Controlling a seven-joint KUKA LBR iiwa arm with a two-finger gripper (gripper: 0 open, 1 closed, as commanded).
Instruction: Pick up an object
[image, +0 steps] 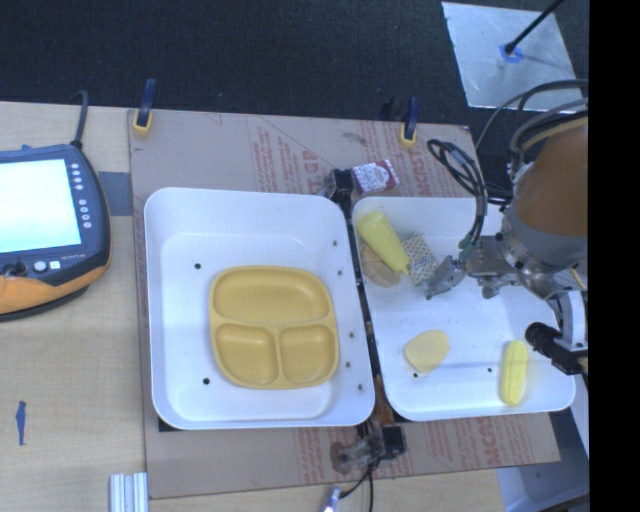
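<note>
Lying in the right bin (560, 400) are several small toy foods: a corn cob (384, 241) at the upper left over a tan round piece (378, 268) and a speckled packet (420, 258), a pale slice (427, 351) lower down, and a yellow banana (514, 372) at the lower right. All look light, hard and rather slick, so my guess is a hold across the cob's narrow middle would serve best. The gripper (447, 277) hovers just right of the packet, near the cob, with nothing visibly between its jaws, and whether they are parted or closed I cannot tell
</note>
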